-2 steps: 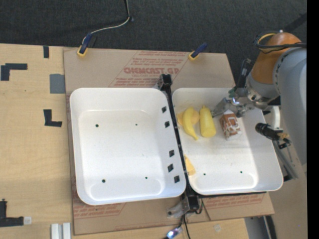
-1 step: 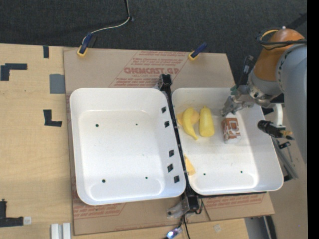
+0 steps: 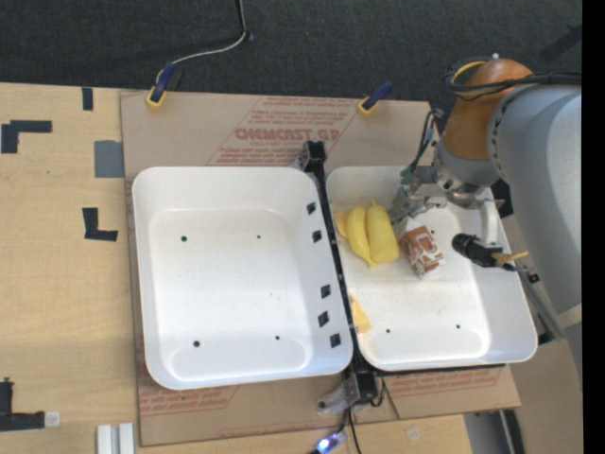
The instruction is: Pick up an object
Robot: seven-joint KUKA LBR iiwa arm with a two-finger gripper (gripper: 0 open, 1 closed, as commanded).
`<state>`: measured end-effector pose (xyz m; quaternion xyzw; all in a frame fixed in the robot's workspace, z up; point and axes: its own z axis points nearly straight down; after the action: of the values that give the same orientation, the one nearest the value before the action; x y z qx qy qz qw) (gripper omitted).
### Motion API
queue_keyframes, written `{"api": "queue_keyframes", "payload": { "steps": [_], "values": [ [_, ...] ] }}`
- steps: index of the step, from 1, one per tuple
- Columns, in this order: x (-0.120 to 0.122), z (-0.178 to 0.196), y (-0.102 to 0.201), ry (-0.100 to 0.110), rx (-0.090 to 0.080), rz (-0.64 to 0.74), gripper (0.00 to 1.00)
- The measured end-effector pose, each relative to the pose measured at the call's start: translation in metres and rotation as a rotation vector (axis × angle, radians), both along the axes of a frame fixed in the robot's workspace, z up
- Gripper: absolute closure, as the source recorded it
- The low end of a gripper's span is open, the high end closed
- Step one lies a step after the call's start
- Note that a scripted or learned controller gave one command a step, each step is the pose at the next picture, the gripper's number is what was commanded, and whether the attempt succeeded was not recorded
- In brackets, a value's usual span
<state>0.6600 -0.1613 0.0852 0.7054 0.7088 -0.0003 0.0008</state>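
Hand [image 3: 408, 206] fingers indistinct, just beside bananas [image 3: 370, 235]; carton [image 3: 422, 252] near.

Light is even and fairly bright, falling from above. The two white bins [image 3: 227, 272] come close to overexposure, their inner walls losing detail. Shadows are soft and short, thin along the bin rims. The dark floor [image 3: 331, 17] at the far edge stays flat and murky. Overall sharpness is modest, with small objects slightly soft.
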Motion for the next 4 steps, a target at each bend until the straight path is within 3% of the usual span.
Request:
{"api": "queue_keyframes", "payload": {
  "steps": [1, 2, 3, 4],
  "values": [
    [-0.005, -0.001, 0.031, 0.003, 0.001, -0.002, 1.00],
    [0.009, -0.001, 0.009, 0.000, 0.001, -0.004, 1.00],
    [0.009, 0.000, 0.010, -0.001, 0.001, -0.003, 0.00],
    [-0.026, 0.000, 0.021, -0.002, -0.021, -0.010, 0.00]
  ]
}}
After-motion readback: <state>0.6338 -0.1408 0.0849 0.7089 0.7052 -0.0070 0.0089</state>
